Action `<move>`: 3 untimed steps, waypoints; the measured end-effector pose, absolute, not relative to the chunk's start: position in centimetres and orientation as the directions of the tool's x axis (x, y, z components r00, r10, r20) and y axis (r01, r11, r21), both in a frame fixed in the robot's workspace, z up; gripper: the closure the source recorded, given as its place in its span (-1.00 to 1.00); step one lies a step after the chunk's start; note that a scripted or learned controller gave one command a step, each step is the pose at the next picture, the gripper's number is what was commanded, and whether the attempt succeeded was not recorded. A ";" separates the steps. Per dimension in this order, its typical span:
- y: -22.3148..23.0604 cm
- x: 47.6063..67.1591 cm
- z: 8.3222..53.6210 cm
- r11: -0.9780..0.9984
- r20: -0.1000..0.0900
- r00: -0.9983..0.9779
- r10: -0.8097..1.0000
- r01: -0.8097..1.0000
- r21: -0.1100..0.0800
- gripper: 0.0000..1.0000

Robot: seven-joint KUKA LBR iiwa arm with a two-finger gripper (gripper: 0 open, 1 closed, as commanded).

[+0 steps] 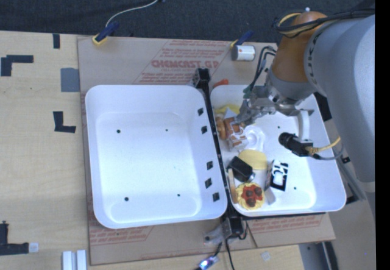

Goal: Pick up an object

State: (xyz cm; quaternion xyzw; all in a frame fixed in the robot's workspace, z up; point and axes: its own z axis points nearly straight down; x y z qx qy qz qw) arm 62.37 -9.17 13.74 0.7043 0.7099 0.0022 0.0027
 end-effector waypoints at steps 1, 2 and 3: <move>-10.4 63.6 11.5 0.000 -0.001 0.000 1.000 1.000 -0.001 1.00; -4.9 67.2 23.5 0.008 0.000 -0.008 1.000 1.000 0.015 1.00; 8.9 66.9 31.4 0.015 0.004 -0.015 1.000 1.000 0.010 1.00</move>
